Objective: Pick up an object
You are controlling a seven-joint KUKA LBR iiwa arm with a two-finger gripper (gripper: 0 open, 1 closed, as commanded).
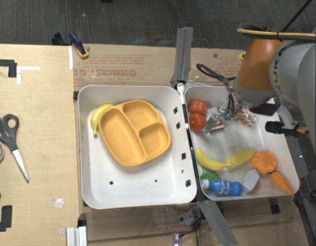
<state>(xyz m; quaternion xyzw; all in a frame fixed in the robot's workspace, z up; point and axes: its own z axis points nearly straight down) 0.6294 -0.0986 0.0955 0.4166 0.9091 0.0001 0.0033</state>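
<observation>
Reaching in from the counter's right edge, the tool [230,111] hangs low over the far part of the right bin [260,191], its tip among cables and a small clutter of pale pieces, so whether it is parted or closed, or has hold of anything, cannot be told. Just beside it toward the bin's far left corner lie two red tomatoes [197,115] and a crumpled silvery wrapper [215,123]. Along the near part of this bin sit a yellow banana [210,161], a corn cob [240,157] touching it, an orange pepper-like toy [264,161], a carrot [281,182] at the near right corner, a blue bottle [224,187], a green piece [208,176] and a grey block [250,180]. The left bin [132,191] carries an orange divided plate [134,131] with a second yellow banana [100,115] tucked against its far left rim. Scissors [12,142] lie on the counter near its left edge, well apart from both bins.
</observation>
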